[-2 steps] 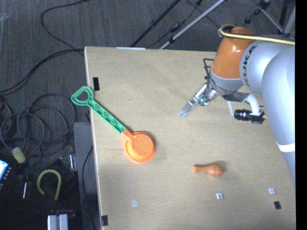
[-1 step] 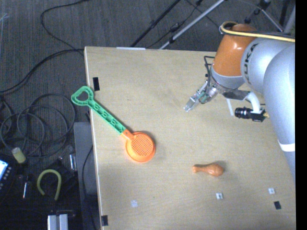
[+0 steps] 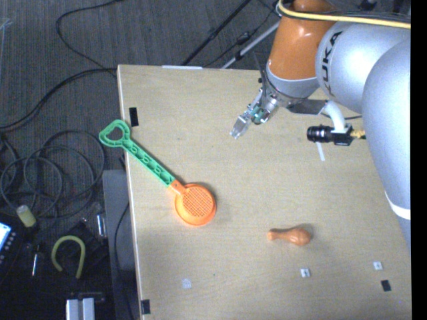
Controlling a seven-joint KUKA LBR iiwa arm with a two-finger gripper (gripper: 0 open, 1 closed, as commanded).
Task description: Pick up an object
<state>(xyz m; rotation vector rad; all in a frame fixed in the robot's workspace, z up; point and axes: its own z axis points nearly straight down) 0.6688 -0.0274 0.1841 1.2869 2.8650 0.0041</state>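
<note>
The arm [image 3: 353,65] reaches in from the right, its orange band [image 3: 297,39] sitting above the wrist. The gripper [image 3: 241,127] hangs over the upper middle of the tan board [image 3: 267,179], pointing down and to the left. The tips are small and blurred here, so I cannot tell how they stand; nothing seems to be caught there.

Two things lie on the board. A toy strainer [image 3: 160,175], with a green handle and a round orange mesh head, lies on a slant near the left edge, the handle's loop jutting just past the edge. It is well apart from the gripper, below and to its left. A small tan piece shaped like a drumstick [image 3: 291,235] lies flat lower down, right of the strainer's head.

Black cables [image 3: 40,172] loop on the dark carpet left of the board.
</note>
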